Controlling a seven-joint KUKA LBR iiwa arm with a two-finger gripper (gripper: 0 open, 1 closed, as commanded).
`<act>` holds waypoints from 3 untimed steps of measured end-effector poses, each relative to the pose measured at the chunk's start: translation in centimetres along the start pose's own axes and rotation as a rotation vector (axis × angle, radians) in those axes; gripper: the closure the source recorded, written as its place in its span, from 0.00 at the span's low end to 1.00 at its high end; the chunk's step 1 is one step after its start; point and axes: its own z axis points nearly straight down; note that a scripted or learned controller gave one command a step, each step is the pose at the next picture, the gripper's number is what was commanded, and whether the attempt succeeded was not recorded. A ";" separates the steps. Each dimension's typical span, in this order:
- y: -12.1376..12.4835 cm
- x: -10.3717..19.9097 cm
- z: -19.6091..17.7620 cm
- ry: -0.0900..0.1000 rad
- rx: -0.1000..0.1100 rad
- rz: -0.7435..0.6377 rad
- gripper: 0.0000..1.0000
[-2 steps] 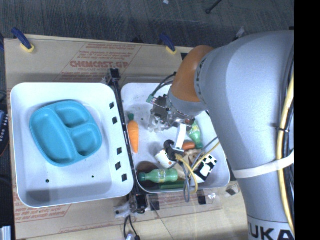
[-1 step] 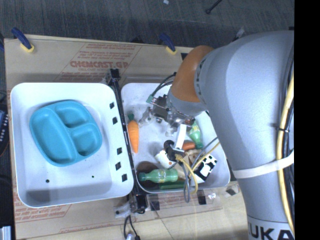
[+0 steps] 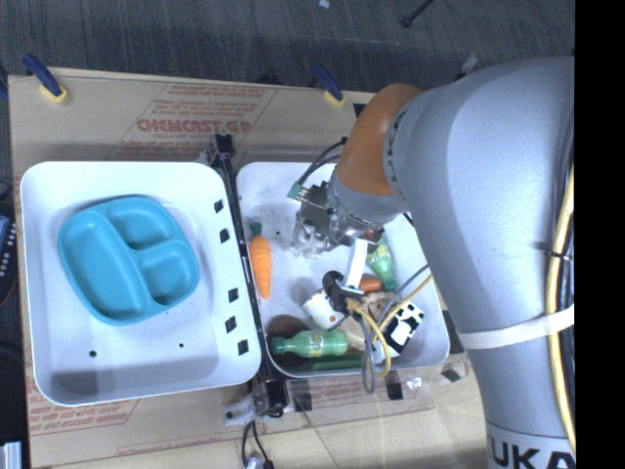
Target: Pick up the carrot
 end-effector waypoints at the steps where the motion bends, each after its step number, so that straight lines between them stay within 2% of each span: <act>1: -4.4 -1.6 2.1 0.001 -0.008 -0.123 1.00; 2: -4.4 -1.7 2.1 0.000 -0.010 -0.123 0.00; 3: 2.7 -0.8 1.9 -0.001 -0.014 0.072 0.00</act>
